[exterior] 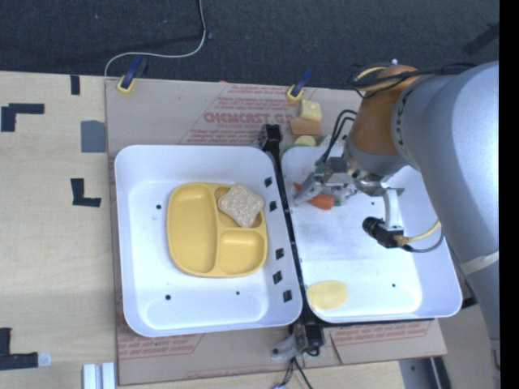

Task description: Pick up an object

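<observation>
My arm reaches down into the right bin (422, 298), its end effector (324, 186) low over a small orange object (323, 203) near the divider; I cannot tell its grip.

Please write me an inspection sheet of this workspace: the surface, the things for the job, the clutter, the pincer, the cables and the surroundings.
Surface: cardboard sheet on a wooden bench, bearing a left bin and a right bin side by side.
Job's things: yellow divided plate in the left bin with a beige sponge on it; pale yellow disc near the right bin's front edge; small red-orange piece under the pincer.
Clutter: yellow block, tan block and pale ball behind the right bin.
Pincer: pincer low in the right bin's far-left part; grip cannot be judged.
Cables: white cable at the back; yellow cable by the arm.
Surroundings: dark carpet; black tape marks on the bench.
</observation>
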Tool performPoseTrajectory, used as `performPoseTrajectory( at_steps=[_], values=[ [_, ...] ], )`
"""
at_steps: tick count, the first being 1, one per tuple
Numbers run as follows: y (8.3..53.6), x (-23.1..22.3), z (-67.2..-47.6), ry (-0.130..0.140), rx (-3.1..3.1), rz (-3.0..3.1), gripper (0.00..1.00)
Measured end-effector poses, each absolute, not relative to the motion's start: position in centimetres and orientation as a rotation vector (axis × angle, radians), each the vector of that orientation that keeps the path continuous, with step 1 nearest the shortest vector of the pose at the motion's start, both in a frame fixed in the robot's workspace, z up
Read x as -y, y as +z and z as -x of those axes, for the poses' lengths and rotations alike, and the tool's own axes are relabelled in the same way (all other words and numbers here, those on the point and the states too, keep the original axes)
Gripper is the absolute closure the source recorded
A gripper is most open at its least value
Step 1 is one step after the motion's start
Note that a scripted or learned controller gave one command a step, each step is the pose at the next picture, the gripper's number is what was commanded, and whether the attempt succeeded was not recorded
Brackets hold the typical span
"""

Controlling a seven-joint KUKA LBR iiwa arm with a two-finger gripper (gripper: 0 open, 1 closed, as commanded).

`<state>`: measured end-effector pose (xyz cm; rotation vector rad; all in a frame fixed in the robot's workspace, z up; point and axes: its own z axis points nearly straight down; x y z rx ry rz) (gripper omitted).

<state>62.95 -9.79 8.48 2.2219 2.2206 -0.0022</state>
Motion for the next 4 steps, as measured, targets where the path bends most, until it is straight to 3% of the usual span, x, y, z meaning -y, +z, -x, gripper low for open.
performPoseTrajectory(
  at_steps=[1, 2, 3, 4],
  values=[
    [8.4, 11.1, -65.8, 0.001, -2.223, -2.219, 0.0],
    [8.5, 9.5, -63.6, -0.003, -2.223, -2.221, 0.0],
    [8.4, 9.4, -64.4, 0.0, -2.222, -2.221, 0.0],
    [9.4, 9.4, -64.3, -0.001, -2.223, -2.221, 1.0]
  ],
)
